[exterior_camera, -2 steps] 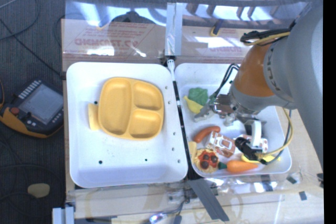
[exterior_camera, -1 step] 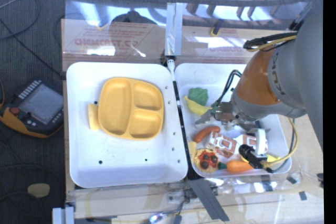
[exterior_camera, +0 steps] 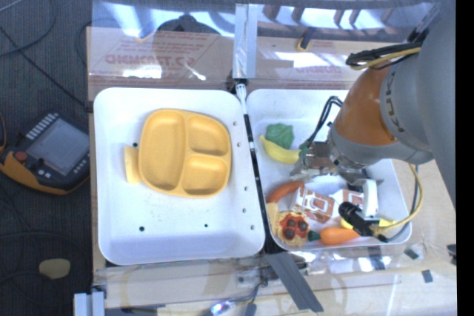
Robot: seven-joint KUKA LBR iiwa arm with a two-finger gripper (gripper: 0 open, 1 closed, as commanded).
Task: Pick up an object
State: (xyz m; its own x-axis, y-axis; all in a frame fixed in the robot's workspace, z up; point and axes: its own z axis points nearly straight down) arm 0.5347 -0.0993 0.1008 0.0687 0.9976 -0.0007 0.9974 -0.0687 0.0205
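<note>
Several toy foods lie in the right bin (exterior_camera: 296,103). At its upper left a green leafy piece (exterior_camera: 280,134) rests against a yellow banana (exterior_camera: 277,152). Lower down are a red-orange sausage (exterior_camera: 279,192), a white-and-red carton (exterior_camera: 317,205), a pizza slice (exterior_camera: 291,226) and an orange carrot (exterior_camera: 337,236). My gripper (exterior_camera: 317,165) hangs low in the middle of this bin, just right of the banana and above the carton. The grey arm with its orange band covers the bin's right part.
The left bin (exterior_camera: 118,233) holds a yellow divided plate (exterior_camera: 184,152). A raised rim (exterior_camera: 249,159) separates the two bins. Cardboard and shiny clear panels stand behind them. A handheld control unit (exterior_camera: 46,152) lies on the floor at far left.
</note>
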